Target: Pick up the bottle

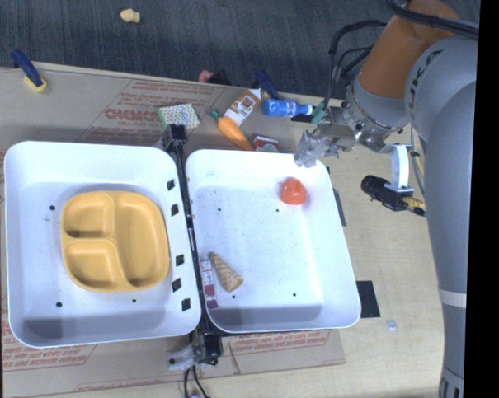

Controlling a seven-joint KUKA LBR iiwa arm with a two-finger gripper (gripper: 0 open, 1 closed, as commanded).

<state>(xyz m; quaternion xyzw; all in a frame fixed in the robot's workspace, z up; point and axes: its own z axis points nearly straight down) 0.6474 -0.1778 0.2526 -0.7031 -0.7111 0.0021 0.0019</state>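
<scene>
While my fingers hang w/ nothing between them over the right white bin's far rim, spread or pressed I can't tell, the small blue plastic bottle lies outside, on the desk just beyond.

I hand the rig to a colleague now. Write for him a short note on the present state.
Gripper: over the far rim of the right bin, nothing seen in it.
Bottle: blue, lying on the cardboard behind the bins, next to a carrot.
Right bin holds a red ball and a cone; left bin holds a yellow tray.
Done: nothing. Left: grasp and lift the bottle.
</scene>
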